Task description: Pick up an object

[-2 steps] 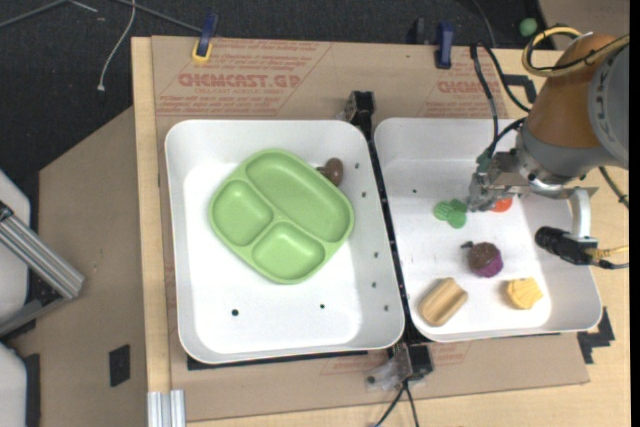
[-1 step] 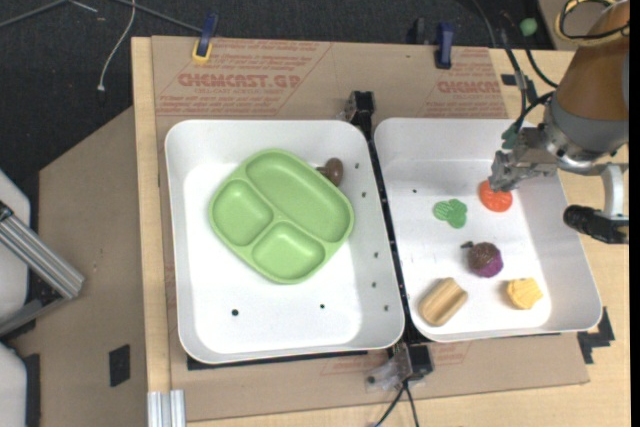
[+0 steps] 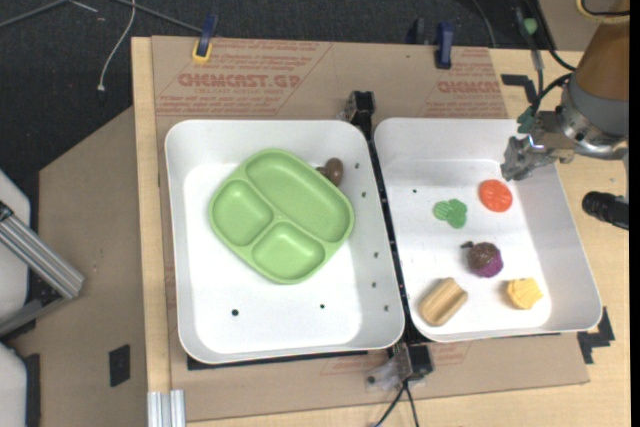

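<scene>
Over the right white bin (image 3: 560,245), gripper (image 3: 518,160) hovers at one o'clock from the orange-red ball (image 3: 495,196); can't tell its state, nothing grabbed yet.

The arm (image 3: 608,75) runs off the right edge — a small brown object (image 3: 332,171) sits half-hidden behind the green tray (image 3: 282,215).

Light-green divided plate (image 3: 282,215), white bins (image 3: 200,245), orange-red ball (image 3: 495,196) — purple fruit (image 3: 486,259), yellow piece (image 3: 523,293), tan roll (image 3: 442,301)
</scene>
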### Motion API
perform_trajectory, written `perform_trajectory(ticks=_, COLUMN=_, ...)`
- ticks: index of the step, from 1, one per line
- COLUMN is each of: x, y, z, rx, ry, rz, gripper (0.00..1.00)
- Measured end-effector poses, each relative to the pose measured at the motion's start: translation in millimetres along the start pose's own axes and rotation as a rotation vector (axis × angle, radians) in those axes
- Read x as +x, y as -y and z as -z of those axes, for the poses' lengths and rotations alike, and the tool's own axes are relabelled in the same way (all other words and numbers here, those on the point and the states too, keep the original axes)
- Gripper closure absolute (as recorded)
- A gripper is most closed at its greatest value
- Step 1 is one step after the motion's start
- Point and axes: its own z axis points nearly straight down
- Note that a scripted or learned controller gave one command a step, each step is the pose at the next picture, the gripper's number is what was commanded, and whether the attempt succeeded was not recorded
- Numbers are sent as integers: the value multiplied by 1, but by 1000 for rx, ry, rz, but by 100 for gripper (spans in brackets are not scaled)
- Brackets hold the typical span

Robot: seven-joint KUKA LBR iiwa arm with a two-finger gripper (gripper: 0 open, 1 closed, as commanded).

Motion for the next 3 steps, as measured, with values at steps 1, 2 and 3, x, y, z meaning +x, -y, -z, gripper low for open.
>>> perform_trajectory(ticks=1, x=5, y=-5, z=46, rx=-1, ry=0, rz=1, gripper=100)
perform_trajectory(ticks=2, x=58, y=5, z=32, rx=9, ry=-5, rz=4, gripper=100)
perform_trajectory(ticks=3, x=109, y=21, z=20, rx=10, ry=-5, rz=4, gripper=100)
